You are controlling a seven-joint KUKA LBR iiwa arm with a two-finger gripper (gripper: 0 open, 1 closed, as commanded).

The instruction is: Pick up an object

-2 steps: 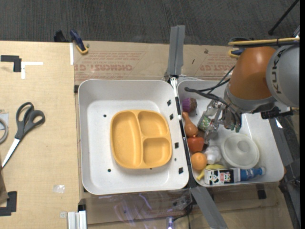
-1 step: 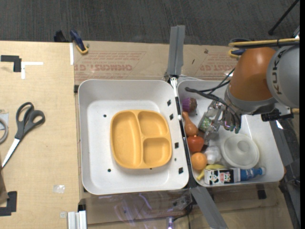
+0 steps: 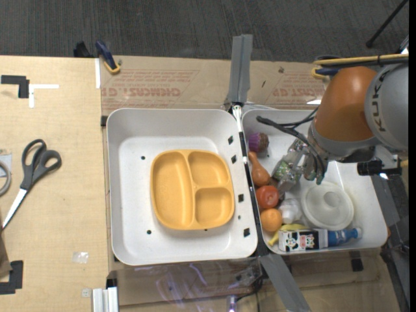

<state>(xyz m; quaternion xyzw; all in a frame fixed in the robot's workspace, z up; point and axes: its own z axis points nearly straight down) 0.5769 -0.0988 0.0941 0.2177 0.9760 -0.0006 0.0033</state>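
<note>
Currently left bin (image 3: pixel 123 194) holds yellow divided plate (image 3: pixel 193 189); right bin (image 3: pixel 370 229) holds fruit, white bowl (image 3: pixel 329 204), bottle (image 3: pixel 316 239). Gripper (image 3: pixel 296 166) among them, grip state: can't tell.

Scissors (image 3: pixel 32 168) on the wooden bench (image 3: pixel 52 239), left of the bins; blue clamp (image 3: pixel 107 56) behind.

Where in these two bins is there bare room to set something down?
The left white bin has bare floor all round the yellow divided plate, widest on its left. The right white bin is crowded: gripper, red tomato, orange fruit, white lid, bottle.
</note>
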